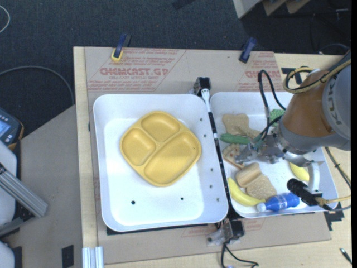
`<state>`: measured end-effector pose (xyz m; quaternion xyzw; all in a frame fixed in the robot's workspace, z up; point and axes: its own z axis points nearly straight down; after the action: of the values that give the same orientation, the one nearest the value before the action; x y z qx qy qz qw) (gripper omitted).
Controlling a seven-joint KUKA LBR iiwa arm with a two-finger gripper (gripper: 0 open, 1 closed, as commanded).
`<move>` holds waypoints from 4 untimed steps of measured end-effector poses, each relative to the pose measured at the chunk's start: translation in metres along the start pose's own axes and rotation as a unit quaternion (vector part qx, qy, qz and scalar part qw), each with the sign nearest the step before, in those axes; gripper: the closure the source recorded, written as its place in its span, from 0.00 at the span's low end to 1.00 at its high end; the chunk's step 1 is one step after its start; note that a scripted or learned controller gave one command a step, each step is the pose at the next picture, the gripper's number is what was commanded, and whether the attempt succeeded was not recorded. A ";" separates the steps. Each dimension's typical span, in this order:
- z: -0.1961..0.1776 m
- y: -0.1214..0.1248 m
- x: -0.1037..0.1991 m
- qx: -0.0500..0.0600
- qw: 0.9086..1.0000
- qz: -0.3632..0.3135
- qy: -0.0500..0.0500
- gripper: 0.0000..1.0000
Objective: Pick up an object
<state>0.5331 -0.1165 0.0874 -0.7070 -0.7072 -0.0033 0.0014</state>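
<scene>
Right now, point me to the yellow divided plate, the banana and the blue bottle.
yellow divided plate (160,147): camera view, centre where its dividers meet.
banana (241,195): camera view, middle of the curved yellow body.
blue bottle (280,202): camera view, on the blue body, near its middle.

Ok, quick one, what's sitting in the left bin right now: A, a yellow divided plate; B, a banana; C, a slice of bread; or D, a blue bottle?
A: the yellow divided plate lies alone in the left bin, while the blue bottle, the banana and the bread are all in the right bin.
</scene>
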 end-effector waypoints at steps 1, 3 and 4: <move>-0.013 0.002 -0.002 -0.005 1.000 0.001 -0.004 1.00; -0.115 0.002 -0.009 -0.002 1.000 0.000 -0.005 1.00; -0.139 0.004 -0.009 -0.001 1.000 0.000 -0.004 1.00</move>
<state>0.5364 -0.1259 0.2265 -0.7068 -0.7074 -0.0013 -0.0028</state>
